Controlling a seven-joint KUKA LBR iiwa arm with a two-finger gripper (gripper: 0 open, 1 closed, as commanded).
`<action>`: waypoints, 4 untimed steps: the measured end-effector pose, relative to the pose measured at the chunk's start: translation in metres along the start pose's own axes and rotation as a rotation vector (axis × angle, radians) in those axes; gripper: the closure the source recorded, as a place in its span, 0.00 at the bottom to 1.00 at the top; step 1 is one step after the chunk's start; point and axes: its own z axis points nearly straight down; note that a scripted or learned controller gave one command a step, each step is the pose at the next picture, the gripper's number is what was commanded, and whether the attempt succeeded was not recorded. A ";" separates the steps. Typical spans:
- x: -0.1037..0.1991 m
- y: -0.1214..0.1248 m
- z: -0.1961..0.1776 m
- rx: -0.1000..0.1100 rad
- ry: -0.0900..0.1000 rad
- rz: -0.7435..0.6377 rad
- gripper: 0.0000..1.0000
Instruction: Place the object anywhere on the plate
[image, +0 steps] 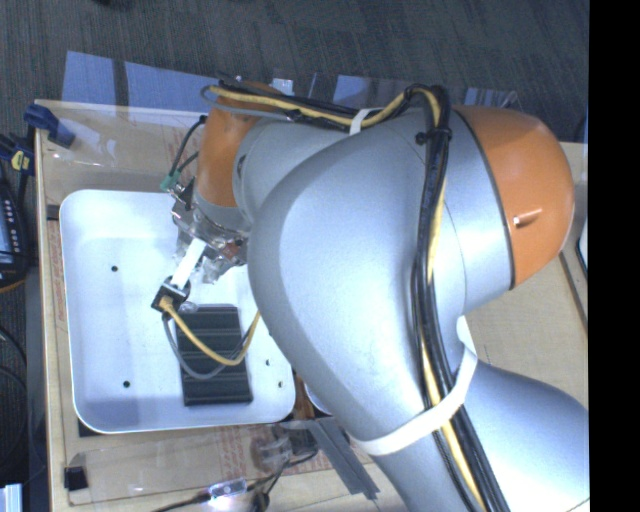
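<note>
Black ribbed rectangular block lies flat in the shallow white plastic bin, toward its 5 o'clock corner. Pincer hangs at the block's 12 o'clock, seemingly apart from it; pincer state cannot be told.

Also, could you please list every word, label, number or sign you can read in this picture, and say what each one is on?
No text can be read here.
The arm, the white bin and the black ridged block lying in it show no lettering.
The dark device at the left edge has small marks, too blurred to read.
</note>
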 end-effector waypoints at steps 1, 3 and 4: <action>0.053 -0.021 0.013 -0.008 0.007 0.329 1.00; 0.011 0.005 0.001 -0.005 0.004 0.664 1.00; 0.053 -0.036 -0.111 -0.006 0.010 0.619 1.00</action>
